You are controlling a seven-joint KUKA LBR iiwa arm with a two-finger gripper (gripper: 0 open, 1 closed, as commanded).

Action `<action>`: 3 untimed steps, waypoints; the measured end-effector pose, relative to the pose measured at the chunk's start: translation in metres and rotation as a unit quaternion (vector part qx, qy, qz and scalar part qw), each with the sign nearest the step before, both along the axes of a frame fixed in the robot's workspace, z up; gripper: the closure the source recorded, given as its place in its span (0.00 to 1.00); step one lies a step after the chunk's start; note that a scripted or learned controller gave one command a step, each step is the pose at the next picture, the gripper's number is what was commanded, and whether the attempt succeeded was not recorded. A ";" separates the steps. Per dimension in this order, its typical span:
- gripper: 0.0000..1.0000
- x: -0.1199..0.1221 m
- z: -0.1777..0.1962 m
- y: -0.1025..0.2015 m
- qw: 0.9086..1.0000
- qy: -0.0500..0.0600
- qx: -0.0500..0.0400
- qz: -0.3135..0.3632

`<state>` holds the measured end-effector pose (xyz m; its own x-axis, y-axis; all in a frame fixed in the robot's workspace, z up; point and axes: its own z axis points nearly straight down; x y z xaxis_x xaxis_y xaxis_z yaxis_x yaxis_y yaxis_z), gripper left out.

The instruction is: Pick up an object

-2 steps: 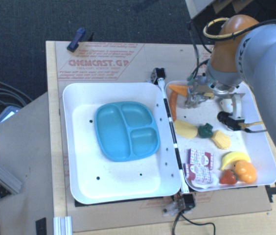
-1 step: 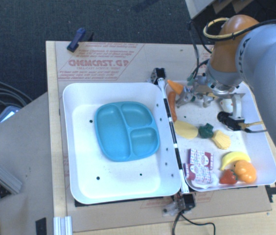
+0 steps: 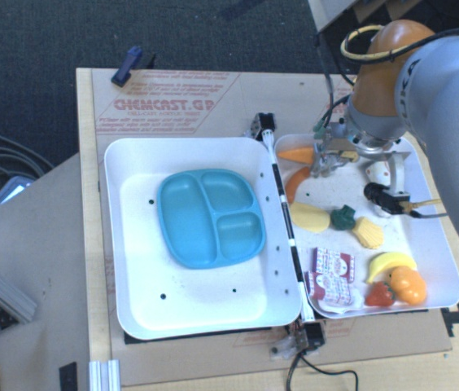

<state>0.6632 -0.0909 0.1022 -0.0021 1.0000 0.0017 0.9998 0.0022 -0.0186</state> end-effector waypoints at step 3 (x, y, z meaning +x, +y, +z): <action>0.00 0.001 -0.015 -0.001 1.000 0.002 0.002 0.001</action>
